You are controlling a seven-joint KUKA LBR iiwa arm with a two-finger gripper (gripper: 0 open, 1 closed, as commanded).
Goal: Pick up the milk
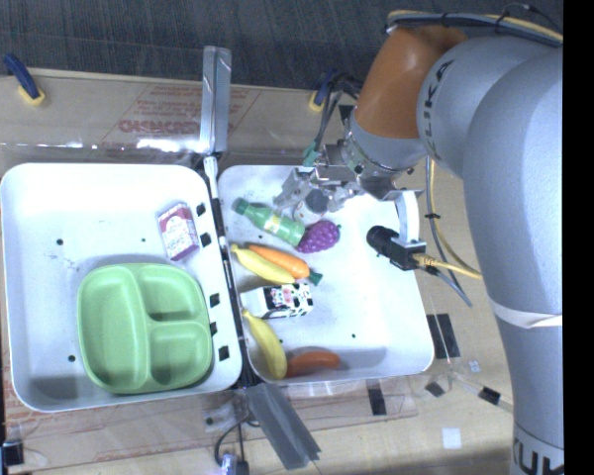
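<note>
Whether the jaws of the gripper (312, 192) are apart or together I cannot tell; it hangs over the right bin (396, 305), at the green bottle (269, 221). Nearer, right of the banana (253, 263), lies the milk (288, 300).

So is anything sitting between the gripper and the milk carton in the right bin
Yes. The gripper is at the far side of the right bin, above the green bottle and beside the grapes. The carrot and a banana lie between there and the milk.
</note>
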